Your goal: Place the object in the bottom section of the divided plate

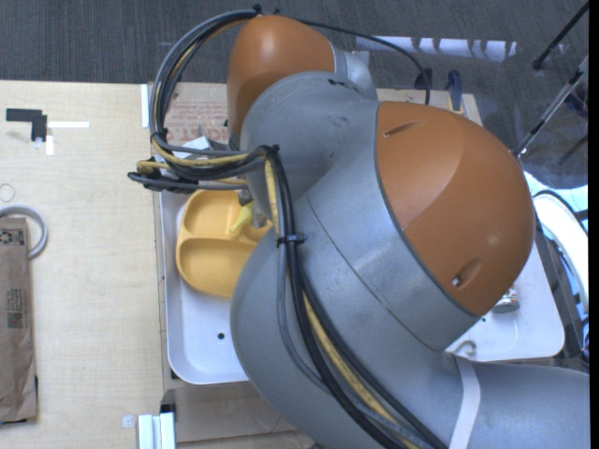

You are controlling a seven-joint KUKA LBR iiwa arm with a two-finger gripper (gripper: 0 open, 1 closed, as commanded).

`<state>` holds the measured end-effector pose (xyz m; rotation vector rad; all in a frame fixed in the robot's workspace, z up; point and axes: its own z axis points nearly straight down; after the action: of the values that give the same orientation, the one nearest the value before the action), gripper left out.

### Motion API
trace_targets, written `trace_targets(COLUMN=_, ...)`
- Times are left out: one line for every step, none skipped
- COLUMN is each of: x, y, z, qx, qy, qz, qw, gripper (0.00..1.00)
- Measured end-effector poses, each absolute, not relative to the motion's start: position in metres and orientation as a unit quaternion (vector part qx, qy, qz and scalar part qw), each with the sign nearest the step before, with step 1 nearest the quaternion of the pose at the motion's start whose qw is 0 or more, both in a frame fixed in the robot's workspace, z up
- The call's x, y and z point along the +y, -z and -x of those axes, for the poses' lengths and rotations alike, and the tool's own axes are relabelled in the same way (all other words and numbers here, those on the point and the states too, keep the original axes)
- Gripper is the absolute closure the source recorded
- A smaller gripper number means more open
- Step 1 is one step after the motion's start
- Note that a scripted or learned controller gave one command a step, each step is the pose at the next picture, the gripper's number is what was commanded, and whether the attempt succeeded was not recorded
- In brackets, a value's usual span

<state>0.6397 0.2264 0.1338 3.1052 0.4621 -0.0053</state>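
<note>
The grey arm (374, 279) looms over the left bin (192, 349), hiding its pincer's state, while a small yellow-green object (243, 219), seemingly light and easily pinched mid-body, lies on the yellow divided plate (208, 246).

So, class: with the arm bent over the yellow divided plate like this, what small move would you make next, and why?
Probably lift the arm slightly to clear the view. It covers much of the plate in the white bin, so whether the object is held or sits over the bottom section cannot be told.
</note>
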Motion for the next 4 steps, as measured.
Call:
trace_targets(x=0.197, y=-0.096, z=-0.644, qx=0.101, qy=-0.0021, qz=-0.995, qw=-0.002, gripper=1.0)
trace_targets(x=0.131, y=-0.102, z=-0.606, qx=0.109, qy=-0.0083, qz=-0.994, qw=-0.009, gripper=1.0)
trace_targets(x=0.175, y=-0.095, z=-0.645, qx=0.16, qy=-0.0008, qz=-0.987, qw=0.005, gripper=1.0)
trace_targets(x=0.166, y=-0.211, z=-0.65, qx=0.131, qy=0.0003, qz=-0.991, qw=0.001, gripper=1.0)
